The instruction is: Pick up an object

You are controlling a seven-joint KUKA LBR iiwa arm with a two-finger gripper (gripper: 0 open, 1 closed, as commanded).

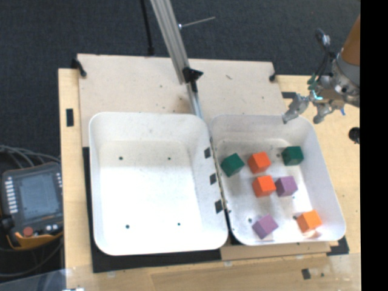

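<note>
The right bin (324, 180) holds several small cubes. Two are green (232, 163) (292, 155), three are orange (259, 161) (264, 185) (309, 220), and two are purple (286, 186) (265, 226). My gripper (308, 110) hangs over the bin's far right corner, above and behind the nearer green cube. Its two grey fingers (295, 110) are spread apart with nothing between them. No cube touches the gripper.
The left bin (100, 162) sits beside the right one, sharing a middle wall. A slanted aluminium post (173, 38) rises from the board behind the bins. A teach pendant (33, 199) lies off the bench at left.
</note>
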